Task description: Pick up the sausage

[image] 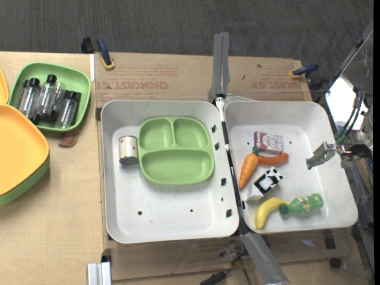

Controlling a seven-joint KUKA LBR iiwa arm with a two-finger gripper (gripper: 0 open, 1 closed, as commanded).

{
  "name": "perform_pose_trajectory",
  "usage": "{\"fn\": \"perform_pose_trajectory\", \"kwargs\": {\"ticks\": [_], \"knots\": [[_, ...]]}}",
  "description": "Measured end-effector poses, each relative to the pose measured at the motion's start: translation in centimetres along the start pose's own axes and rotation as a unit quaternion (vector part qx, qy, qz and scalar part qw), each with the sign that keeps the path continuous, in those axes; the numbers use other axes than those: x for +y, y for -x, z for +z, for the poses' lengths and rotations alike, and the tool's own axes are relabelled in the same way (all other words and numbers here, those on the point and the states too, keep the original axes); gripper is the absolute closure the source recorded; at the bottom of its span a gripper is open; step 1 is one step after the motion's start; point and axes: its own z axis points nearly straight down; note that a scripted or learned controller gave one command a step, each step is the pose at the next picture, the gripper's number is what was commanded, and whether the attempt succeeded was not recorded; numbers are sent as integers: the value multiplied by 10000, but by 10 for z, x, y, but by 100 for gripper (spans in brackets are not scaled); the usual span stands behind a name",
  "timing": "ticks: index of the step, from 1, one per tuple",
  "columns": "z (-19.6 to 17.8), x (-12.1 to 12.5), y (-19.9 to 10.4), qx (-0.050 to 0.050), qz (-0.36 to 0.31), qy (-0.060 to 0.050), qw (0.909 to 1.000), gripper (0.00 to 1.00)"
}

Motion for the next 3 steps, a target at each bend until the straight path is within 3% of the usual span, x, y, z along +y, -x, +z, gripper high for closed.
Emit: {"fn": "perform_pose_trajectory", "kwargs": {"ticks": [1,2,3], "knots": [[131,59,25,2,-943,6,9955,0],[162,79,33,-1,-479,12,9989,0],[162,83,-6,0,-1108,7,9938,0]]}}
